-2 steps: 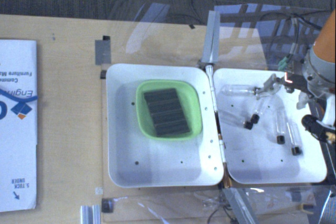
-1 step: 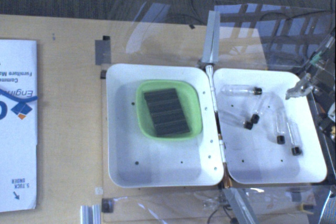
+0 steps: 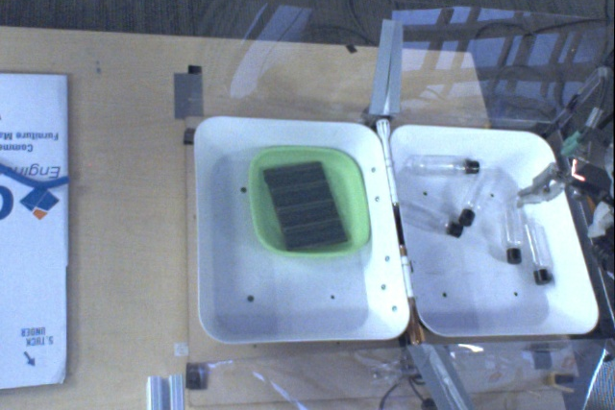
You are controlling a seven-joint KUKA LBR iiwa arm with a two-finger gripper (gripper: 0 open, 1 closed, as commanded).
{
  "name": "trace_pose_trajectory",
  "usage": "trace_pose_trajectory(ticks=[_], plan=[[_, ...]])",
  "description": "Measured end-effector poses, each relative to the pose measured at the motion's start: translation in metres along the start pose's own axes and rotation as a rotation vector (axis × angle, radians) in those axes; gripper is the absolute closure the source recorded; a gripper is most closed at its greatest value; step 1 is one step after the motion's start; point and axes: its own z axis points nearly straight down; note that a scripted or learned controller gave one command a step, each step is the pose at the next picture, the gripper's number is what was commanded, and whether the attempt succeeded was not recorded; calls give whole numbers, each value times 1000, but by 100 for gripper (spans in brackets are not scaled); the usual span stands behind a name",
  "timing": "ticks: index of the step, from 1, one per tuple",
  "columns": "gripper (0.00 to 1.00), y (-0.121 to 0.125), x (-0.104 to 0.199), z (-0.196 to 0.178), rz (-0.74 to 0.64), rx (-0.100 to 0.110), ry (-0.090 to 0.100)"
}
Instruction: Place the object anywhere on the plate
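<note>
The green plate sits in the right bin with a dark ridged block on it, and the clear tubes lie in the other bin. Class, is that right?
Not quite. The camera view shows the green plate in the left bin, not the right. The dark ridged block does lie on it, and the clear tubes lie in the other bin.

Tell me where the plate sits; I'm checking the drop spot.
The green plate sits in the left bin, toward its back, with a dark ridged block on it.

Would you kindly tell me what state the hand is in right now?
Hand: cannot be told; it sits at the right bin's right edge.
</note>
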Motion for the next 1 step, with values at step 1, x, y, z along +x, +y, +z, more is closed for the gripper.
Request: trace_pose_trajectory(ticks=[1], plan=[[0, 7, -13, 1, 48, -2, 0]])
